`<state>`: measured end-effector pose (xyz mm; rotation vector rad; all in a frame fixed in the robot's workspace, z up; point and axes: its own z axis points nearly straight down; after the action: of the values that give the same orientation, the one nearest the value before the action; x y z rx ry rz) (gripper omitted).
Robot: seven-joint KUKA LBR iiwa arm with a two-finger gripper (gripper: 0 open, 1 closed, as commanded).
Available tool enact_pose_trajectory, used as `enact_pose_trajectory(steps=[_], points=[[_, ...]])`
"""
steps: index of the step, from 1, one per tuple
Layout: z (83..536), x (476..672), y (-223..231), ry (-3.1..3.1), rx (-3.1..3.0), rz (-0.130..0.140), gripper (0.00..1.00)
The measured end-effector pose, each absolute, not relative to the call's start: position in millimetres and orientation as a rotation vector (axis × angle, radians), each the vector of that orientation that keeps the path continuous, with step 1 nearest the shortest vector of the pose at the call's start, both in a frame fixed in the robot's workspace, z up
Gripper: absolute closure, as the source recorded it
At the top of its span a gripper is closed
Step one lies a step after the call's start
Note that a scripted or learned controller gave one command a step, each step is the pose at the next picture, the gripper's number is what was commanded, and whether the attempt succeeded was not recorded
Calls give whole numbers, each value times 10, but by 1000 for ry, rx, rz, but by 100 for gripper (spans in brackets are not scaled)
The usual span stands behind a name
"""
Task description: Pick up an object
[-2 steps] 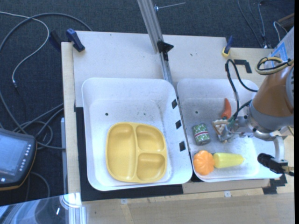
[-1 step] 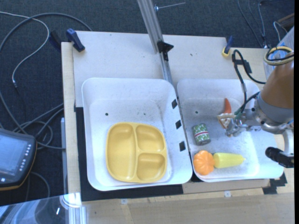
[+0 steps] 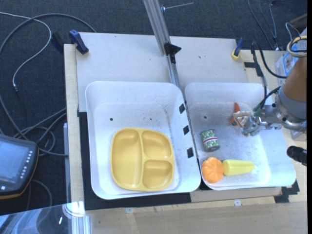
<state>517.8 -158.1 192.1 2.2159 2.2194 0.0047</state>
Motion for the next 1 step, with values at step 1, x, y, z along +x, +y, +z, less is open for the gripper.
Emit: enact_pose_trajectory(steps=[1], points=[[2462, 5195, -1582, 2219, 2214, 6, 100]])
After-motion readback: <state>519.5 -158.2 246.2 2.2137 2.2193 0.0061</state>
